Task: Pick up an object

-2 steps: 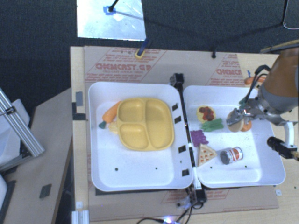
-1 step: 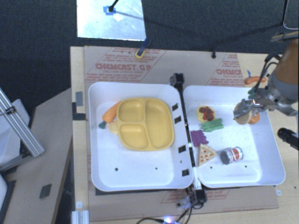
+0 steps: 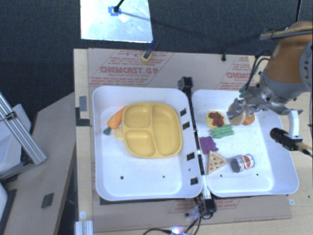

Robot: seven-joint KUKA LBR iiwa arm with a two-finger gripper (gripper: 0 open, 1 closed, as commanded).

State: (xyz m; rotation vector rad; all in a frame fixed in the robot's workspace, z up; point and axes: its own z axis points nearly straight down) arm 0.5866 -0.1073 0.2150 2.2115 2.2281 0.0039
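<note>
Tan piece [image 3: 236, 117], roundish with no clear long axis, lies in the far half of the right bin [image 3: 279, 180], directly under the gripper [image 3: 238, 112]; whether it is gripped cannot be told. Open white floor stretches toward the bin's right wall. The arm [image 3: 288, 62] reaches in from the right, wrist angled down-left. Beans [image 3: 222, 130] lie near, front-left; an orange piece [image 3: 249, 120] touches its right side.

A brown board [image 3: 132, 65] printed with red lettering covers the bench, dark carpet [image 3: 39, 33] lies beyond it, a shiny square sheet [image 3: 116, 13] rests above it, and an aluminium frame [image 3: 17, 131] stands left.
</note>
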